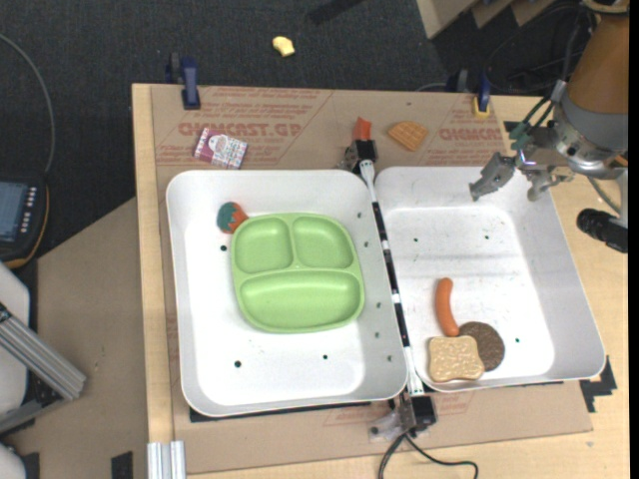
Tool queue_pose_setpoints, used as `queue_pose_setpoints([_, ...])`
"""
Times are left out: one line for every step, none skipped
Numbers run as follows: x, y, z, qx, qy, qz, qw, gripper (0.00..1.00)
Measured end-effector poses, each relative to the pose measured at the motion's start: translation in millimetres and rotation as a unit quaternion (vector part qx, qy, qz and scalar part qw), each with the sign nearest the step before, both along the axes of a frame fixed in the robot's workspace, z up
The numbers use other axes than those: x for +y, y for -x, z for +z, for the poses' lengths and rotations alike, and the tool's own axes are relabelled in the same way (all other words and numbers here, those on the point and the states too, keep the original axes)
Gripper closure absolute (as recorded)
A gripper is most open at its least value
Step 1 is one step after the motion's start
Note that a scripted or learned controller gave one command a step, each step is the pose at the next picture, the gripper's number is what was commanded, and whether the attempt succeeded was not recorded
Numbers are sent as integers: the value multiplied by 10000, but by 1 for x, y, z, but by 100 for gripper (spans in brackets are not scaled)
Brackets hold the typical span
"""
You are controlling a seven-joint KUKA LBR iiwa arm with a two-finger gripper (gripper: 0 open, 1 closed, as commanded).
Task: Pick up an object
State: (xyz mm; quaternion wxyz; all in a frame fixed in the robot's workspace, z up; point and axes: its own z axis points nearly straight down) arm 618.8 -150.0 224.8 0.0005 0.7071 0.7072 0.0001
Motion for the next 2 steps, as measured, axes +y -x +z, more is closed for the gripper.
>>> queue_pose_setpoints([40, 50, -54, 48, -19, 6, 10000, 0])
queue_pose_setpoints([50, 75, -145, 38, -13, -3, 10000, 0])
